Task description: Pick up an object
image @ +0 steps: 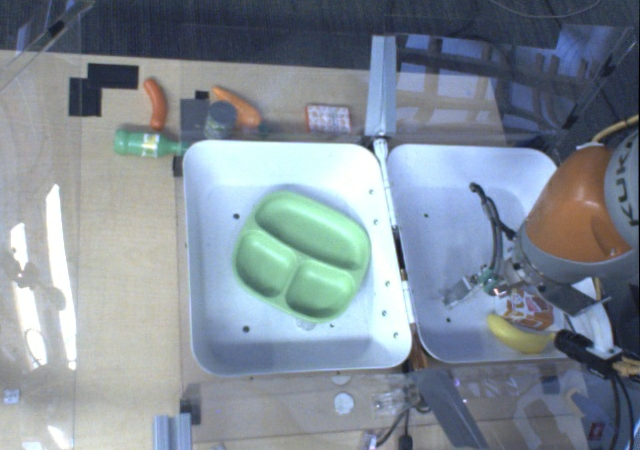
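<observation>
I see gripper low in right bin, near its front edge; fingers' state I cannot tell. Banana just beside, front-right corner. Risk: descent misses banana, closes on nothing.

Yellow banana lying flat in right bin, near its front edge, just below & slightly right of the claw. Red/white packet sitting right beside it, partly under the wrist, touching the banana's upper side. Neither one lifted.
</observation>
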